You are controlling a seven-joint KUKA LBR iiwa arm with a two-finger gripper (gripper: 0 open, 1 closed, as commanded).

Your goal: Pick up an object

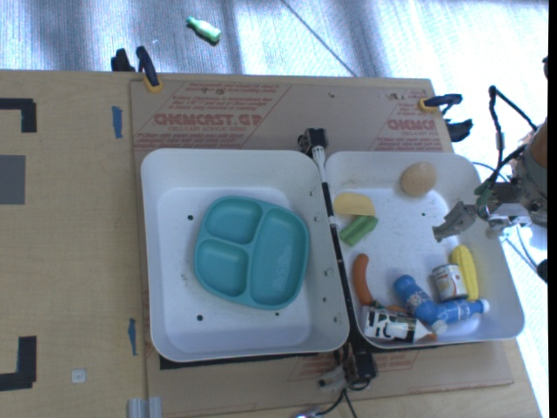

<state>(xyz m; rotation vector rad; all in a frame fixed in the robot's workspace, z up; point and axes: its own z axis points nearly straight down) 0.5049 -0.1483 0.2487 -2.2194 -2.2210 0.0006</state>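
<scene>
My gripper (466, 207) hangs over the right side of the right bin (409, 233), open with nothing between its fingers. One grey finger (451, 223) points down-left over bare bin floor. Just below it lie a yellow banana (467, 270) and a small can (447, 281). A blue bottle (416, 296) and a second blue bottle (459, 311) lie along the front wall, beside a black-and-white item (389, 325). An orange sausage shape (362, 279), a green piece (358, 228), a yellow wedge (354, 204) and a tan round object (418, 179) lie further left and back.
The left bin (174, 233) holds a teal divided plate (252, 252). Black and yellow clamps (148, 66) hold the cardboard sheet at the back. Cables (505, 138) trail beside the arm at the right edge. A green item (204, 30) lies on the floor beyond the bench.
</scene>
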